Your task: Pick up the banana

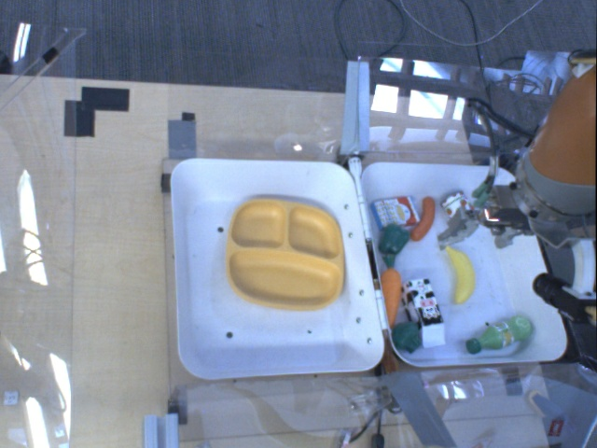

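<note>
The yellow banana [460,274] lies in the right bin [550,287], a little right of its middle, pointing up and down the view. My gripper [481,220] hangs just beyond the banana's far end. Its fingers [455,220] are spread apart and nothing sits between them. The grey arm with its orange band [571,129] comes in from the right, over the bin's far right corner.
Around the banana lie a red sausage [424,217], a white and red carton [395,213], a dark green piece [394,241], a carrot [391,292], a black and white carton [426,312] and a green bottle [501,336]. A yellow divided tray [284,252] sits in the left bin [201,278].
</note>
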You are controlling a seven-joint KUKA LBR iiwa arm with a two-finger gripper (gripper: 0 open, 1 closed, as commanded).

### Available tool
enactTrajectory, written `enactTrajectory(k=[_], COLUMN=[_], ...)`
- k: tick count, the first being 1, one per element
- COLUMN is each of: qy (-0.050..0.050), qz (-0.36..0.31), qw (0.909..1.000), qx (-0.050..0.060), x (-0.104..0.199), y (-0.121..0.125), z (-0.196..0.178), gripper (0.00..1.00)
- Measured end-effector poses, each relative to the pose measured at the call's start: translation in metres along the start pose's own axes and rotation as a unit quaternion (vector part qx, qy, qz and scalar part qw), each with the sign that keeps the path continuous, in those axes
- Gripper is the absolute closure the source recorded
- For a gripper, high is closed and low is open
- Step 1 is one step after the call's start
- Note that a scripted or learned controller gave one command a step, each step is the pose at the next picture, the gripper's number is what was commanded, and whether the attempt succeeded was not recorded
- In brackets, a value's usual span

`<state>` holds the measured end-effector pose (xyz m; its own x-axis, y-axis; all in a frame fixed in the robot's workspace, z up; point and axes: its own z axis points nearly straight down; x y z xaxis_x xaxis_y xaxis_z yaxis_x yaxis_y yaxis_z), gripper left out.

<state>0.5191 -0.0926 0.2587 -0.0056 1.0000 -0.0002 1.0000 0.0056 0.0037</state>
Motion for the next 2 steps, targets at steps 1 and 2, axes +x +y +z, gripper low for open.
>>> enactTrajectory(k=[1, 2], qy=[0.0, -0.002], qz=[-0.021, -0.059], qw=[0.9998, 0.9982], qx=[0.0, -0.004], x=[-0.054, -0.078], y=[0.01, 0.015], z=[0.074, 0.17], gripper=[0.0, 0.0])
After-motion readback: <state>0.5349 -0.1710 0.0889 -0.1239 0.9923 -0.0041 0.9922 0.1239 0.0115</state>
